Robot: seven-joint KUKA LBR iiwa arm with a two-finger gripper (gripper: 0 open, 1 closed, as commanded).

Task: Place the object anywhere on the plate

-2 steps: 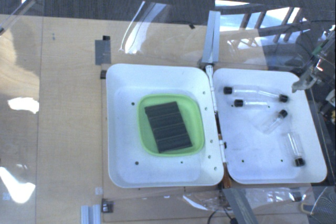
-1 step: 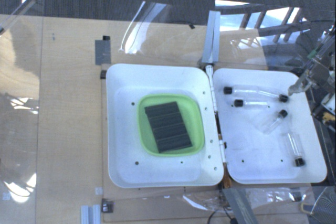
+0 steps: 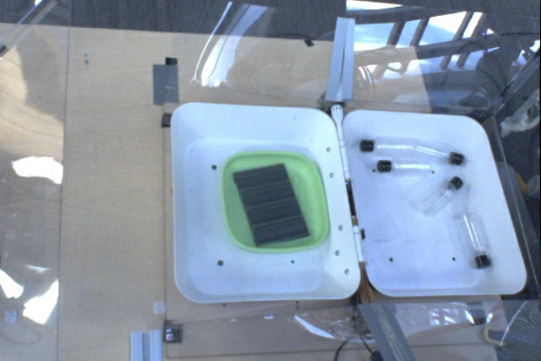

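A light green square plate [image 3: 314,200] sits in the left white bin [image 3: 194,207]. A dark grey ribbed rectangular block [image 3: 270,205] lies flat on the plate, roughly at its middle, turned slightly off square. In the right white bin [image 3: 397,258] lie several clear plastic tubes with black caps: one [image 3: 410,150] near the back, a shorter one [image 3: 401,167] just in front of it, one [image 3: 443,195] slanted in the middle, and one [image 3: 475,239] near the right wall.
Both bins stand side by side on a light wooden bench [image 3: 93,182]. A grey metal post [image 3: 341,59] rises behind the seam between the bins. Clear plastic sheeting [image 3: 228,38] curls behind the left bin. A small grey bracket [image 3: 166,82] lies at the back left.
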